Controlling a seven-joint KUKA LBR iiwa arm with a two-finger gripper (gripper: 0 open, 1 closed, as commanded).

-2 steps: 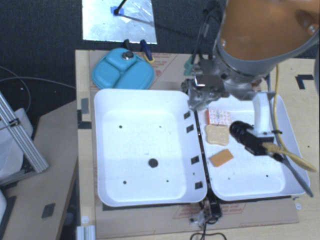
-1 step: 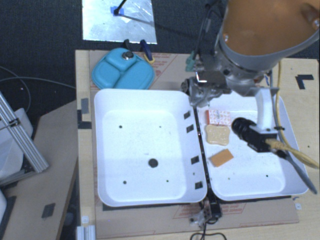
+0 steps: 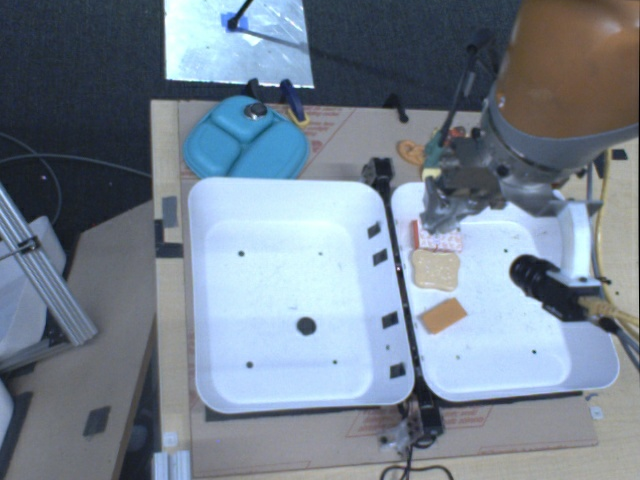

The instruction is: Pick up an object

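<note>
**A:** What lies in the right bin (image 3: 590,368)?

**B:** Three small flat pieces, one of each kind, in a row close to its left wall. Farthest back is a red-and-white piece (image 3: 441,239), red along its left edge and pale elsewhere, partly covered from above. Just in front of it is a tan slice (image 3: 436,269), squarish with rounded corners, like toast. The two look to be touching. A little nearer, and apart from them, is an orange piece (image 3: 442,315), a flat rectangle lying askew.

**A:** And the tool?

**B:** The tool (image 3: 438,216) is low over the back of the red-and-white piece. I cannot tell whether it is wide or narrow, or whether it grips anything.

**A:** The left bin (image 3: 230,218)?

**B:** One dark round spot (image 3: 306,325) near the middle of its floor. I can't say whether it is a thing or a mark.

**A:** Anything on the table (image 3: 340,133) outside the two bins?

**B:** One blue divided dish (image 3: 247,140) sits behind the left bin. One small orange bit (image 3: 411,151) lies behind the right bin, too small to name.
</note>
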